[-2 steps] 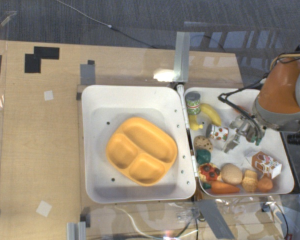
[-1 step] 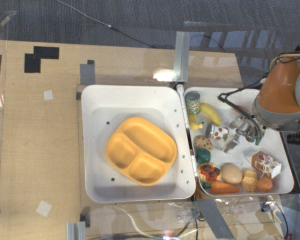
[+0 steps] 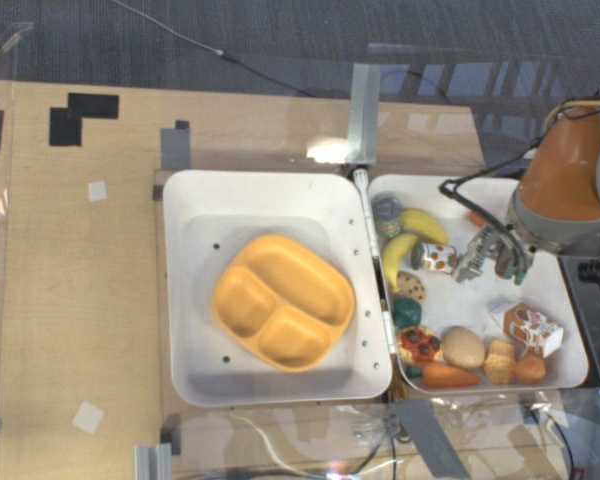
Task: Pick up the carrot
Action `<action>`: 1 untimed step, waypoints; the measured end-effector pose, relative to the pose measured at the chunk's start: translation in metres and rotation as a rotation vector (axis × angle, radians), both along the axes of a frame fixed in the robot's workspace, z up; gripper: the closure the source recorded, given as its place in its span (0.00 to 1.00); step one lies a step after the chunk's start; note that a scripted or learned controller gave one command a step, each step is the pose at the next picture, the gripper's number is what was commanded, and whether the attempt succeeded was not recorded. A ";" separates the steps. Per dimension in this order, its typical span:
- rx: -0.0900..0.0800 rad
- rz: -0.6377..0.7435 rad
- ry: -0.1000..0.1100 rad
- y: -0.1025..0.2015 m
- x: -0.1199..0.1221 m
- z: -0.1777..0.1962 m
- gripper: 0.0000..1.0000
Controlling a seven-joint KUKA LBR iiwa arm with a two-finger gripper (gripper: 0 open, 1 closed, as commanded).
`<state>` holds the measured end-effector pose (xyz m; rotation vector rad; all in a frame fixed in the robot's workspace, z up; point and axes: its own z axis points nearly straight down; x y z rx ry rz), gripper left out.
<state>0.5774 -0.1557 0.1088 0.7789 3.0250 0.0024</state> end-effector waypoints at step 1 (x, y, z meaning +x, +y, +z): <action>0.000 0.001 0.001 0.000 0.000 0.000 0.00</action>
